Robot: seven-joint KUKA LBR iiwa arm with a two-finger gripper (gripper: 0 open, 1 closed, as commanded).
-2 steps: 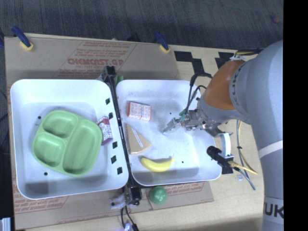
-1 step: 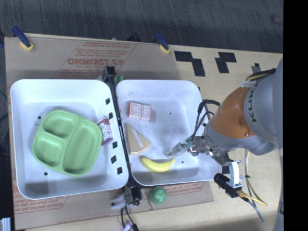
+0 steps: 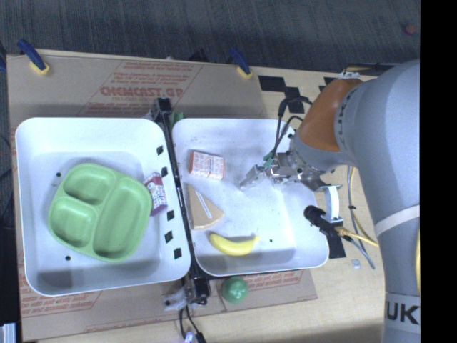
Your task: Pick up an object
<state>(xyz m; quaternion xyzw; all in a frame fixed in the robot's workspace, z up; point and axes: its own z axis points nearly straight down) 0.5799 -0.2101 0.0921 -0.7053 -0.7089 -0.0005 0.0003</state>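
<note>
Gripper low over middle of right bin, fingers narrowly parted, nothing between them. Orange box lies just beside fingertips, toward bin's left wall, apart from them. Tan wedge against left wall, nearer front edge. Banana along front edge, well apart from fingers. Left bin: green divided plate in centre, small red packet by right wall. Green ball on cardboard just outside right bin's front rim.
</note>
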